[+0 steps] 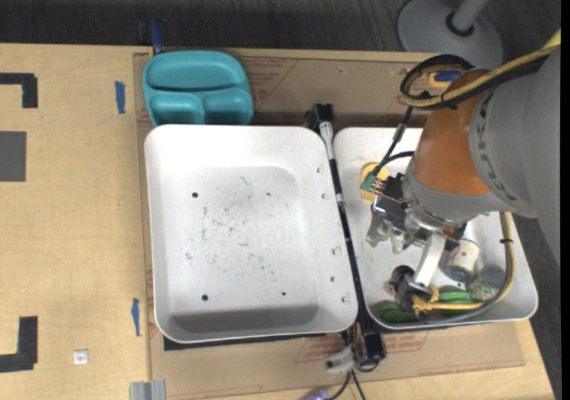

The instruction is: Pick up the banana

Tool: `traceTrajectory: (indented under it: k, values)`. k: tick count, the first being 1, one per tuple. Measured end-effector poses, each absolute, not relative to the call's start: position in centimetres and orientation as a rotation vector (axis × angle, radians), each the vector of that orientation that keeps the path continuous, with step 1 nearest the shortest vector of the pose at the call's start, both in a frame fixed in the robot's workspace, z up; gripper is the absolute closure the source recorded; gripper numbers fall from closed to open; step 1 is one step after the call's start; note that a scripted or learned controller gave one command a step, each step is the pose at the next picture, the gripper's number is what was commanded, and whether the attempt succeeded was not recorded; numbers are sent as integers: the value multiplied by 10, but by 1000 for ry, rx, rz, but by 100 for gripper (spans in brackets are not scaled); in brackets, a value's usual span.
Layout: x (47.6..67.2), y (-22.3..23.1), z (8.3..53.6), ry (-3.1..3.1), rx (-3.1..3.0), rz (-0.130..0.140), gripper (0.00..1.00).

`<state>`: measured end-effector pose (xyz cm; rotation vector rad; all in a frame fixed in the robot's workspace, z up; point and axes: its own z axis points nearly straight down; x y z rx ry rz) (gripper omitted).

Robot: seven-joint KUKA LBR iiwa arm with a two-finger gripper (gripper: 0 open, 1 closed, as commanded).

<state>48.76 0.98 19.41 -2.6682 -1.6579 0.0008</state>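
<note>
The grey arm with its orange band reaches over the right bin (525,300) from the right. My gripper (388,227) hangs low in the middle of that bin, pointing down. Just above and to the left of it, a small yellow piece that looks like the banana (371,177) peeks out near the bin's left wall, mostly hidden by the wrist. Nothing shows between the gripper's tips from this angle.
A green object (390,311) lies at the right bin's front edge, and a white cylinder (464,256) and a small green item (488,281) lie to the right. The left bin (240,229) adjoins it. A teal divided tray (198,86) stands behind the left bin.
</note>
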Motion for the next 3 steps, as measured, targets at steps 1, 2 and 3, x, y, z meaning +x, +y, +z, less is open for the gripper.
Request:
traceTrajectory:
  k: [1, 2, 3]
  values:
    - [488, 10, 204, -1661, -2667, 1, 100]
    - [489, 11, 214, -1663, -2666, 0, 100]
    - [479, 69, 184, -1901, -2496, 5, 100]
